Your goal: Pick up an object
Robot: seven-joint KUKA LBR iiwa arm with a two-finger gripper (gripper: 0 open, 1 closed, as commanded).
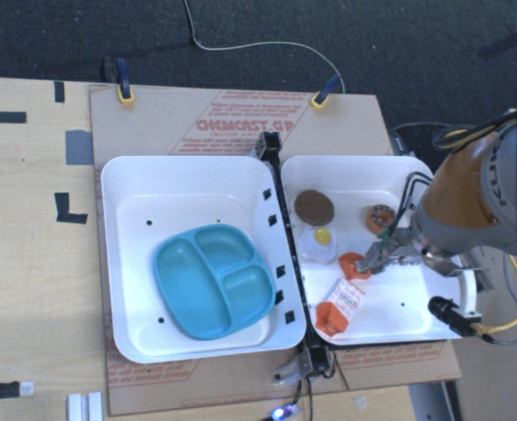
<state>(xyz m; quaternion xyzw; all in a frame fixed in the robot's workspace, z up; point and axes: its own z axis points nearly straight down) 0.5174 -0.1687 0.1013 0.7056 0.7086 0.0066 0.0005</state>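
Packets and small toys lie in the right bin (416, 323), and any one of them could be the thing to pick up. An orange piece (353, 266) sits nearest the end effector (372, 263), which is low in the bin, just to the right of it and maybe touching it. I cannot tell if the end effector is released or clenched, because it is dark and small from above. So I cannot say that it holds anything. An orange and white packet (337, 307) lies just below the orange piece, toward the front wall of the bin. Its long side runs on a slant, from upper right down to lower left. To reach it, the arm (464, 202) would have to move a little to the left and toward the front. A brown round thing (314, 207) lies farther back, near the wall between the bins. A clear cup with a yellow bit (320, 240) sits just in front of it. A small spotted brown thing (381, 217) lies close behind the end effector. These things are all close together, so the end effector could bump one while going for another. The left bin (123, 235) has a blue tray (213, 279) with three parts, well apart from the arm. Both bins sit on a worktop (31, 235).
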